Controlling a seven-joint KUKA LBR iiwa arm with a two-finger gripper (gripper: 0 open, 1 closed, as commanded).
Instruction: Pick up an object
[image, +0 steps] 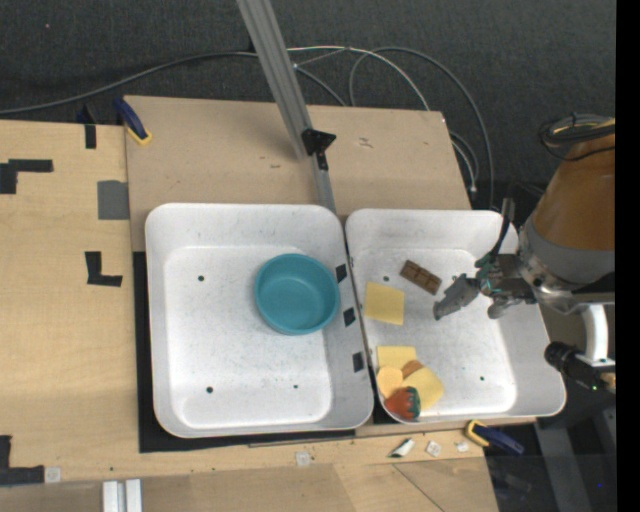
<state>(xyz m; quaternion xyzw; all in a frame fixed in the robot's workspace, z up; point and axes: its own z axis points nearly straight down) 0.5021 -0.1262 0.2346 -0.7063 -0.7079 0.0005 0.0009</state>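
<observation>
The red-and-yellow pile (408, 392) lies nearest the camera, at the front of the right bin (520, 405); what the pieces are I cannot tell.

Reading from the left, with the brown bar (420, 277) as landmark: the blue bowl (295, 292) sits upright in the left bin (175, 400), well to the left of the bar. The yellow square (385, 303) lies just left of and below the bar, apart from it. The bar itself rests flat at a slant on the right bin's floor, toward the back. The gripper (470, 295) hovers just right of the bar and slightly below it, with nothing between its fingers; whether they stand wide or narrow I cannot tell.

The bar is the likeliest target. It looks small, light and stiff, probably a block or a wrapped sweet. Being low and flat, it could slip out of a shallow pinch, so the grip should go across its narrow width, near the middle.
</observation>
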